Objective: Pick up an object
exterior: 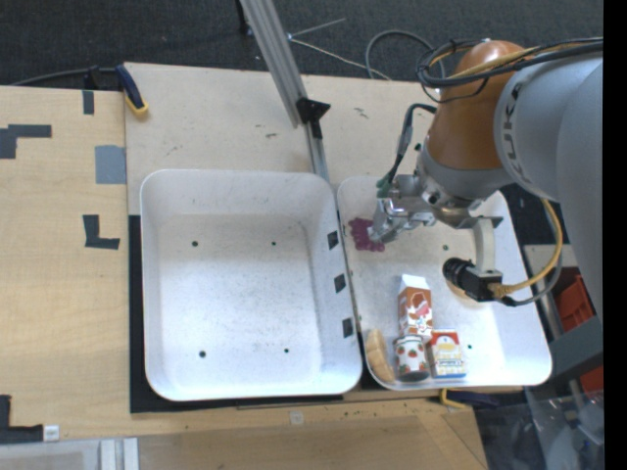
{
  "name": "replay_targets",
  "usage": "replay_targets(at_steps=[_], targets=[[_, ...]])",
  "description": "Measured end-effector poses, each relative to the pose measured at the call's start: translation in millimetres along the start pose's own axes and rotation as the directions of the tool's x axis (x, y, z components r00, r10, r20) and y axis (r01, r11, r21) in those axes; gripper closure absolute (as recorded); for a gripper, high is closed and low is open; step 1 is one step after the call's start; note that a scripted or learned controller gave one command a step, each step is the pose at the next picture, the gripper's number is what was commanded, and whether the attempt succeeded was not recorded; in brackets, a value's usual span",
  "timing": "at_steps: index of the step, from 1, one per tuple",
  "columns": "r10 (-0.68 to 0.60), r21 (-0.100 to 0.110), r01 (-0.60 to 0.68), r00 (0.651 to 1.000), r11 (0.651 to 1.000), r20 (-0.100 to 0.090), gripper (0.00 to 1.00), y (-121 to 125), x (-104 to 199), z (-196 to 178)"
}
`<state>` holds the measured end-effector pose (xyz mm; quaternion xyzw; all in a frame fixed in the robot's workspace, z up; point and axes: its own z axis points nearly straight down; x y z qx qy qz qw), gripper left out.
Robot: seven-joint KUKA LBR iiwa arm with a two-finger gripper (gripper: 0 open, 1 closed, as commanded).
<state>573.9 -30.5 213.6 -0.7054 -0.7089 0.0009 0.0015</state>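
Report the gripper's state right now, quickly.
Gripper: low over the right bin, beside the purple object; open or closed cannot be told, and no grasp is visible.

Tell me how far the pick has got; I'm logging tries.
Done: the gripper is down in the right bin, right beside the purple object. In hand: nothing visibly held. Left: grasping and lifting; the carton, can and small box lie untouched.
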Motion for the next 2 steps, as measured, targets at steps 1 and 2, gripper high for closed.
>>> replay_targets(at_steps=[1, 2], targets=[[-0.003, -0.003, 0.003, 1.0, 1.0, -0.001, 1.0, -5, 59, -12], [-0.003, -0.002, 0.003, 1.0, 1.0, -0.001, 1.0, -17, 111, -22]])
